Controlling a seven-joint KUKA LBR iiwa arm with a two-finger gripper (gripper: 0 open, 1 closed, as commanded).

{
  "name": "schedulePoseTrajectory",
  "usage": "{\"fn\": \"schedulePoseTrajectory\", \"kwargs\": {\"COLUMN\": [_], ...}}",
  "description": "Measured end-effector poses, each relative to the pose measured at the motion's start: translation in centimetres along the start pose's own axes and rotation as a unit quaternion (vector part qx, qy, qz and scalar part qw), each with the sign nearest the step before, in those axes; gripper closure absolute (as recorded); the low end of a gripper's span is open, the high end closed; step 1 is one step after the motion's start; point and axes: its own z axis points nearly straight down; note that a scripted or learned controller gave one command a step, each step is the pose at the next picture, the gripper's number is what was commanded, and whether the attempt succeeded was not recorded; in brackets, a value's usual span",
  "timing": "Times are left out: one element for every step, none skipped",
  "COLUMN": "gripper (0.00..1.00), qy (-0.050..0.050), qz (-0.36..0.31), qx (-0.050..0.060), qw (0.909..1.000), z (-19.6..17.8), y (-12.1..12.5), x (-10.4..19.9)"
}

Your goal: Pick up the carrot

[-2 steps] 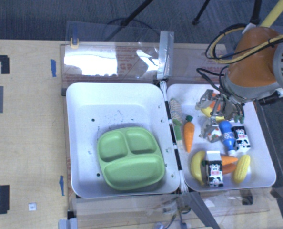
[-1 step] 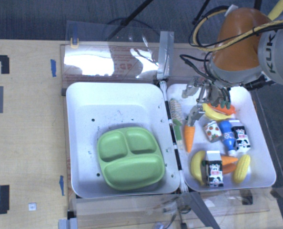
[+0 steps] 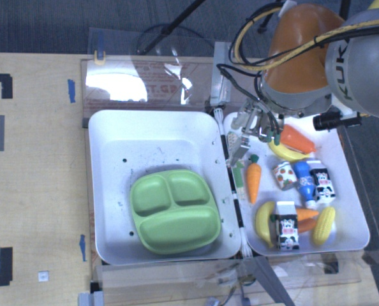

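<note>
you can see the carrot (image 3: 253,180) lying in the right bin (image 3: 355,225) near its left wall, green top pointing up the view, tip toward you. the gripper (image 3: 253,132) hangs just above and beyond that green top, nothing between its fingers; whether it is spread or closed, you cannot tell from this angle. the left bin (image 3: 106,139) holds a green divided plate (image 3: 173,212). a yellow banana (image 3: 288,150) lies just right of the gripper.
</note>
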Motion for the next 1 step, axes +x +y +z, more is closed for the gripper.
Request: {"fn": "schedulePoseTrajectory", "kwargs": {"gripper": [0.0], "qy": [0.002], "qz": [-0.019], "qx": [0.001], "qw": [0.9998], "z": [2.52], "y": [-5.17], "x": [-0.17]}}
